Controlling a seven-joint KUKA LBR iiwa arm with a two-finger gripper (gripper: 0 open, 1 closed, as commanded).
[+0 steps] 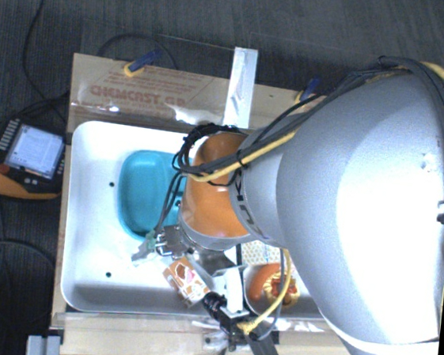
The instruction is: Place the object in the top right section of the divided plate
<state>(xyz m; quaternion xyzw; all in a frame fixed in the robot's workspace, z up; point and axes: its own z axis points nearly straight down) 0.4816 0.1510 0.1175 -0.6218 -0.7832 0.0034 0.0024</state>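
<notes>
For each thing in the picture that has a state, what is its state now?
Arm: reaching in from the right, over the bins, covering much of them.
Blue plate: lying in the left bin, partly hidden by the arm.
Patterned box: tilted, just below the wrist; held or lying, cannot tell.
Handheld device: on the floor left of the bench, screen lit.

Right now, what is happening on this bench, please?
A grey robot arm with an orange band reaches in from the right over a white bin. A blue divided plate lies in that bin, partly hidden under the arm. Just below the wrist sits a small brown and white object, near the bin's lower edge. Whether the gripper holds it cannot be seen.
</notes>
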